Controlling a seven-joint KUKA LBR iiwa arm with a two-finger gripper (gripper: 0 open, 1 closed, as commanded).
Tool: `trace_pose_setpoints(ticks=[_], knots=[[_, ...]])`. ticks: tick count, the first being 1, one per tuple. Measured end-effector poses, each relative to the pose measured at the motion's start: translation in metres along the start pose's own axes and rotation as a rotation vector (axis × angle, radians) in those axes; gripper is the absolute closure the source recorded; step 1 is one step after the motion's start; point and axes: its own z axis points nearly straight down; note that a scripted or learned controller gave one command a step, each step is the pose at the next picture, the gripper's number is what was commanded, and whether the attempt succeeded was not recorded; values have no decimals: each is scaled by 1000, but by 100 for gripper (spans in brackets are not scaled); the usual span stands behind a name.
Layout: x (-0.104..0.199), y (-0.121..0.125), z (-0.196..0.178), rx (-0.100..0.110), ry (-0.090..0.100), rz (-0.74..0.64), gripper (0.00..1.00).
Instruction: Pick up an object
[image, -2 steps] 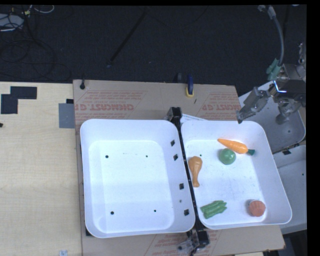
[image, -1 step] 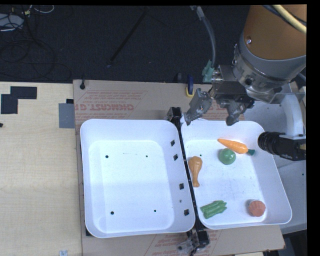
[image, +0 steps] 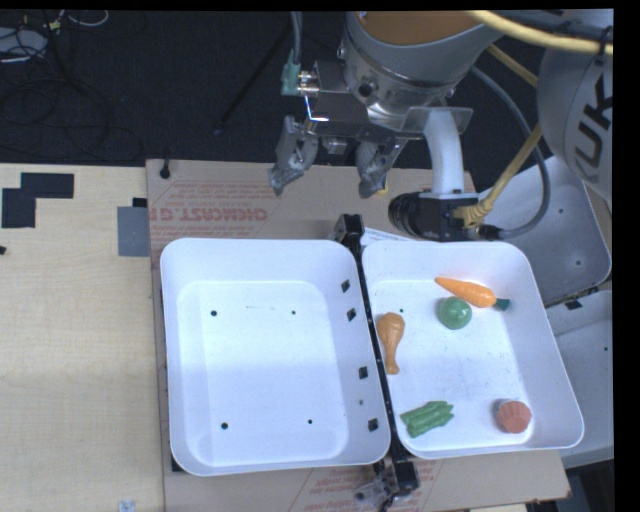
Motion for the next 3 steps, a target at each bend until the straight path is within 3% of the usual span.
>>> trace_pose_setpoints(ticks=[1, 2, 3], knots=[[-4, -2, -8, 9, -4, 3, 100], [18, -41, 101, 13, -5, 3, 100], [49, -42, 15, 0, 0, 3, 100]])
